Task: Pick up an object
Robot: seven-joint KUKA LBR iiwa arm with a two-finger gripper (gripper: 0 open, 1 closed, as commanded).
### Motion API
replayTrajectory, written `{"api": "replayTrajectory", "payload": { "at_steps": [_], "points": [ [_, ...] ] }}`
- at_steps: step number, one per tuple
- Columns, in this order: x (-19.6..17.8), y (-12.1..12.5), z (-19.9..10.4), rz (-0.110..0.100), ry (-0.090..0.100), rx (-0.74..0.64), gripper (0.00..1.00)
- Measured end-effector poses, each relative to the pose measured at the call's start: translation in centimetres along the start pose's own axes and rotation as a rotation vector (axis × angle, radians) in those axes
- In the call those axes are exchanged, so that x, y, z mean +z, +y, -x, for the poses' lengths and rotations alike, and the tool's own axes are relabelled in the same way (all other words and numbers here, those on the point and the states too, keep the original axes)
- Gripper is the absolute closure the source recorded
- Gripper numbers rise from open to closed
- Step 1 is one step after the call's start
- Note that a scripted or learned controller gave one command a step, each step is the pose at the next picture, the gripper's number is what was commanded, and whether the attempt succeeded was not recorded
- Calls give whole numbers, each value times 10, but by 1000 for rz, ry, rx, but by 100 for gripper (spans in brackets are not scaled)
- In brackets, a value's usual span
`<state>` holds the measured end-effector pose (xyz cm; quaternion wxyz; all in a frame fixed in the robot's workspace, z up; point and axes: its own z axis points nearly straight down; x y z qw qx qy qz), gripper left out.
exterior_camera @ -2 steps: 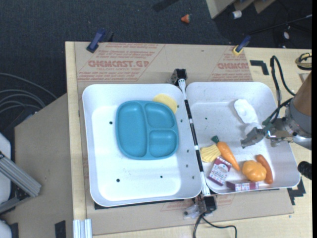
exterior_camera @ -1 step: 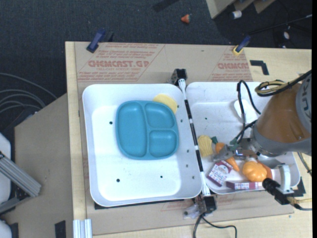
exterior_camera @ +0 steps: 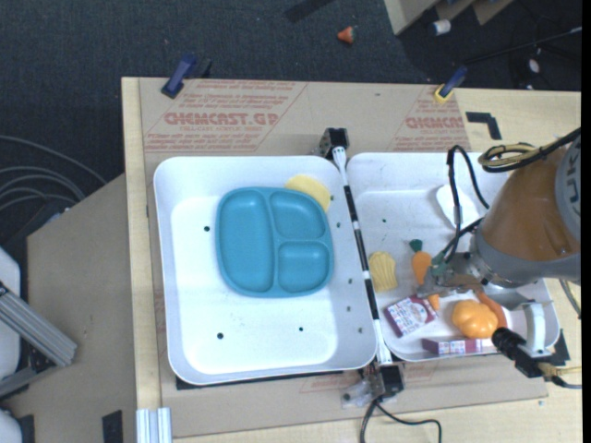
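The gripper (exterior_camera: 441, 280) sits low in the right bin (exterior_camera: 392, 178), among the toy food; whether it grips anything cannot be told from above. Just beside it lies a small carrot (exterior_camera: 421, 264), with an orange (exterior_camera: 474, 318), a red packet (exterior_camera: 409, 315) and corn (exterior_camera: 381, 268) near. The carrot looks light, stiff and smooth, likely hollow plastic; it is best taken across its thicker middle, since the round orange would slip.

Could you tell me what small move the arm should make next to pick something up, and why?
Probably a short descent onto the toy carrot: the gripper sits just beside it in the right bin, closer than the orange or the corn cob.
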<state>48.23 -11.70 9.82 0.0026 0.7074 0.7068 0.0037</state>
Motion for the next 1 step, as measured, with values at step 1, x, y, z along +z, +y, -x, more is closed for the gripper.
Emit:
{"api": "replayTrajectory", "payload": {
  "at_steps": [1],
  "points": [
    [-86, 38, -49, -9, -1, -2, 100]
  ]
}}
